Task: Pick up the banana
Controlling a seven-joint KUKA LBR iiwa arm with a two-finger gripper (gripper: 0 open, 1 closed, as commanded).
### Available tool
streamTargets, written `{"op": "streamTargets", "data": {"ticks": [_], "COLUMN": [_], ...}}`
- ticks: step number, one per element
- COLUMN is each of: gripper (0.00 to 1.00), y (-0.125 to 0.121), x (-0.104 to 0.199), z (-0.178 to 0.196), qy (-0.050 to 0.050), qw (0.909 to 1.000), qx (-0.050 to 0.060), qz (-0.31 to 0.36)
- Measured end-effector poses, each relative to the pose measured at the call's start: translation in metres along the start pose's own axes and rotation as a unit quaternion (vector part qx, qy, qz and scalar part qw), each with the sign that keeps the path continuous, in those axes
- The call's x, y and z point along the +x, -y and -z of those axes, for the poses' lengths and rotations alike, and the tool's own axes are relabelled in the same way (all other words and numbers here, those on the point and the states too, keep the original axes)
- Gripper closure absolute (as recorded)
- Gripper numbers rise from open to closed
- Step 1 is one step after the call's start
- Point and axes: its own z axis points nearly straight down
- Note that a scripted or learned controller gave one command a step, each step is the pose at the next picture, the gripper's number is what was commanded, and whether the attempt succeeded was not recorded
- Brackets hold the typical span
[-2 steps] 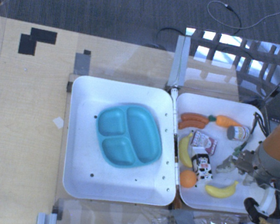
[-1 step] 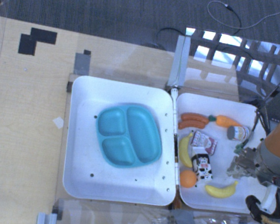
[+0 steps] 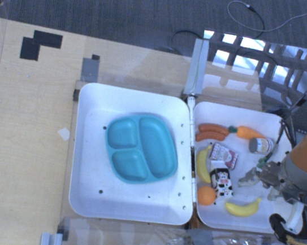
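Pincer [image 3: 252,178] hovers just above banana [image 3: 242,207], grip state unclear. Second banana [image 3: 202,165] and orange [image 3: 206,196] lie beside it: wrong-target or nudging risk.

Cam: single, fixed overhead, tilted down
Covers: pale wood bench [image 3: 18,144], two shallow white plastic bins [image 3: 91,138] side by side
Range: mid-far
Arm side: right

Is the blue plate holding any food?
No. The blue plate in the left bin has three bare compartments.
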Motion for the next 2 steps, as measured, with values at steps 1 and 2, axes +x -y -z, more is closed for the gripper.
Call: {"op": "streamTargets", "data": {"ticks": [1,2], "gripper": [0.00,1.00], "y": [0.004,0.002], "x": [-0.005,-0.003], "z": [-0.013,-0.001], "qy": [0.000,-0.001], "qw": [0.9995,0.9994], "qx": [0.000,-0.003], "qz": [0.031,0.034]}}
